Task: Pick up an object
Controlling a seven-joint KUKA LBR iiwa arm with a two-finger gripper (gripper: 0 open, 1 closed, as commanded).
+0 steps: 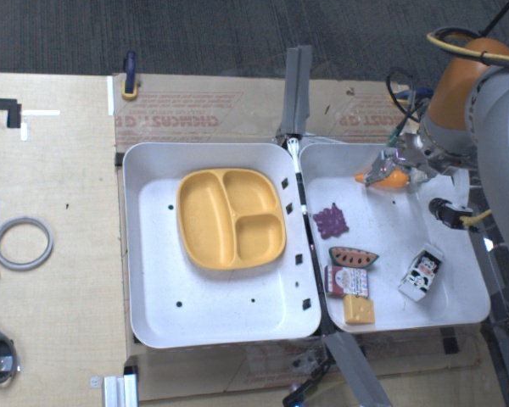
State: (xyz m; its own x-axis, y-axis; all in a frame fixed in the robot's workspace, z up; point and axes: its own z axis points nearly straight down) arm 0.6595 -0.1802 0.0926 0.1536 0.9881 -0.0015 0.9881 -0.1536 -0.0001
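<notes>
Starting at the left, the yellow divided plate (232,219) is sitting in the left bin (144,253). Moving right — you're looking at cardboard (187,108) with mirrored red print you can't read. Upper right, your gripper (388,173) is closing on the small orange object (394,177); it's lying between the fingers — likely light, smooth and slippery, so pinch its middle.
</notes>
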